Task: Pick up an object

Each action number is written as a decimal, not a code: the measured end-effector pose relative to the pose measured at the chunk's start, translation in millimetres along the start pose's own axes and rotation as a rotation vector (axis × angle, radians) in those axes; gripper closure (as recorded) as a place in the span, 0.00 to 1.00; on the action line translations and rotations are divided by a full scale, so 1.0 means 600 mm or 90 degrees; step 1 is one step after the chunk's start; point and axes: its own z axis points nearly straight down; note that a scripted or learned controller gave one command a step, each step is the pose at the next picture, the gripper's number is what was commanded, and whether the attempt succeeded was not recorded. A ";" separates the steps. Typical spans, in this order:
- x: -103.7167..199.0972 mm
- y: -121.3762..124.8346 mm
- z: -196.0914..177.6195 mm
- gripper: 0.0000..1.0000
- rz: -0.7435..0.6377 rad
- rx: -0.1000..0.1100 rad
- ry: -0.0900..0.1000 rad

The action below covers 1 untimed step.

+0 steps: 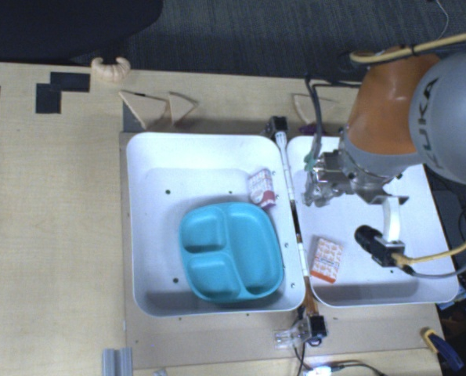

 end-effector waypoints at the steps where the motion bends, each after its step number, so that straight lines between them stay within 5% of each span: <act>1: 0.049 0.061 0.042 1.00 -0.001 0.000 0.000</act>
